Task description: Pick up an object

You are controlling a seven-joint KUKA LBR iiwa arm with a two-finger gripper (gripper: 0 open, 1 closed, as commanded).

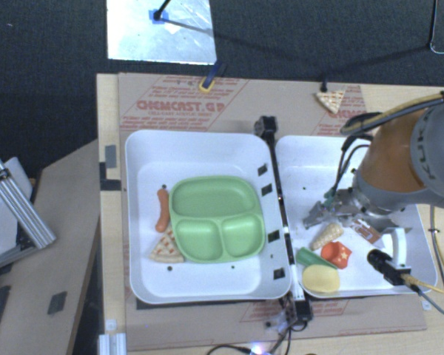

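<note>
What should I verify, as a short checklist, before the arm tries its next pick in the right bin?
1. Gripper is over the right white bin: ok.
2. Targets in reach, namely the beige wedge-shaped piece, the red toy piece and the yellow rounded toy: ok.
3. Something between the fingers: cannot tell.
4. Targets spaced apart: not ok, they crowd together with the green piece.
5. Green divided plastic plate away from the arm: ok.

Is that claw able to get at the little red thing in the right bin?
Probably yes. The claw hangs just up-left of the red piece, whose top is uncovered; a pale piece and a green one crowd beside it.
</note>
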